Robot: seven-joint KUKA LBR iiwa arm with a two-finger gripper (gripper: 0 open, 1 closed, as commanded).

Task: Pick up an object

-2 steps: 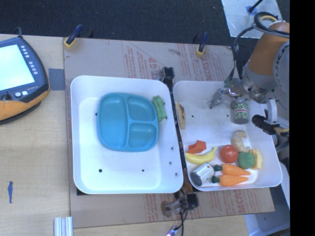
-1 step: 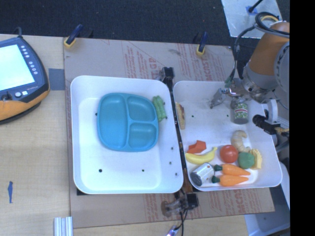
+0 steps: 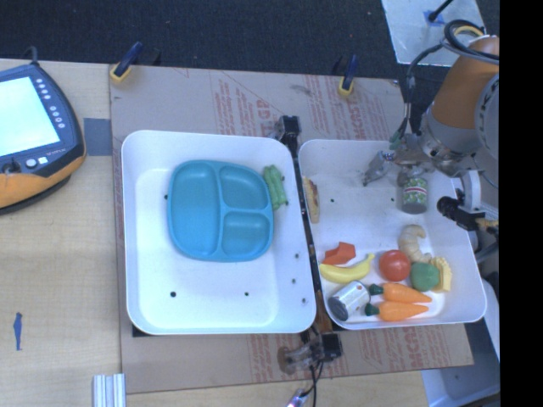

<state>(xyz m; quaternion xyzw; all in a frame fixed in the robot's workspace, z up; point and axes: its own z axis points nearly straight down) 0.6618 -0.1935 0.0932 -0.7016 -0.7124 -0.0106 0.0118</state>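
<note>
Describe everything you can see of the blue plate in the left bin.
The blue plate is a light blue, plastic-looking tray with rounded corners and three compartments: one large on its left, two smaller on its right. It lies flat, face up, slightly rotated, in the upper middle of the left bin. Nothing sits in its compartments. A green toy vegetable lies against its upper right edge.

Arm reaching from right, wrist lowered.

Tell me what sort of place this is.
Probably a robotics lab bench set up for grasping trials: two white bins clamped onto a board, toy food such as a banana and tomato, a control pendant, and the gripper over the right bin.
</note>
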